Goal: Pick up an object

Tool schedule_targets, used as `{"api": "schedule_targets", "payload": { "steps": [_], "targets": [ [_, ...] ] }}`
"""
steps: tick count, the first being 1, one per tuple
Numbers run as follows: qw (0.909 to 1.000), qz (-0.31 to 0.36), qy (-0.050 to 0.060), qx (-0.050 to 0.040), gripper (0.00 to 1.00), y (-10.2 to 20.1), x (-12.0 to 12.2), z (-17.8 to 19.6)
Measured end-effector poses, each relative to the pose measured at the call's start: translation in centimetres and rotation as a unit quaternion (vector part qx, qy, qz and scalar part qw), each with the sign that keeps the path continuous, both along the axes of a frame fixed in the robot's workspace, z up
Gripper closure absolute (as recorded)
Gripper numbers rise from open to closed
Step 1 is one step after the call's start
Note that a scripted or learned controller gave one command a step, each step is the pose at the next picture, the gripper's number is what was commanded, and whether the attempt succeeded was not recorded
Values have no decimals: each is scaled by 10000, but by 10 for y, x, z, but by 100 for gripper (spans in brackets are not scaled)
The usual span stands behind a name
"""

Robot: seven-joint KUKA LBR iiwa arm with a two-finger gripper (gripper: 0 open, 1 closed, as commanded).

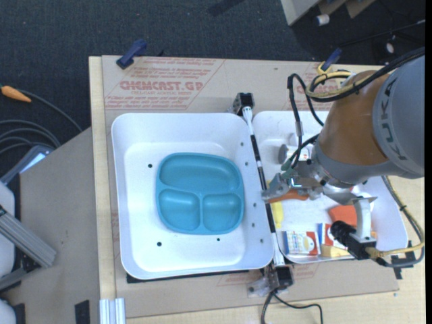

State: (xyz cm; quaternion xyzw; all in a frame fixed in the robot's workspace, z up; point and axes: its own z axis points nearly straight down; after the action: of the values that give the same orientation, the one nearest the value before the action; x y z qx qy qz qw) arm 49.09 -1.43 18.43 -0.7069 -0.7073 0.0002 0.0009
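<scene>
My gripper (pixel 282 186) reaches down into the right bin (pixel 270 123) near its left wall, under the grey and orange wrist. An orange object (pixel 295 195) lies right beside the fingertips; I cannot see whether it sits between them. Another orange piece (pixel 343 215) lies further right. A small printed box (pixel 302 241) with red, white and blue rests at the bin's front. A yellow item (pixel 277 214) lies along the left wall.
The left bin (pixel 131 181) holds a blue three-compartment plate (pixel 200 193). A black divider rail (pixel 257 160) runs between the bins. Cables (pixel 317 90) loop over the right bin's back edge. The arm covers much of the right bin.
</scene>
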Motion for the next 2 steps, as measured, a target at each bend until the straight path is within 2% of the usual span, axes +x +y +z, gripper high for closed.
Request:
{"api": "schedule_targets", "payload": {
  "steps": [1,2],
  "targets": [
    [10000,-2,-3,-5,100,-17,-12,49],
    [10000,0,-10,-6,100,-24,-12,70]
  ]
}}
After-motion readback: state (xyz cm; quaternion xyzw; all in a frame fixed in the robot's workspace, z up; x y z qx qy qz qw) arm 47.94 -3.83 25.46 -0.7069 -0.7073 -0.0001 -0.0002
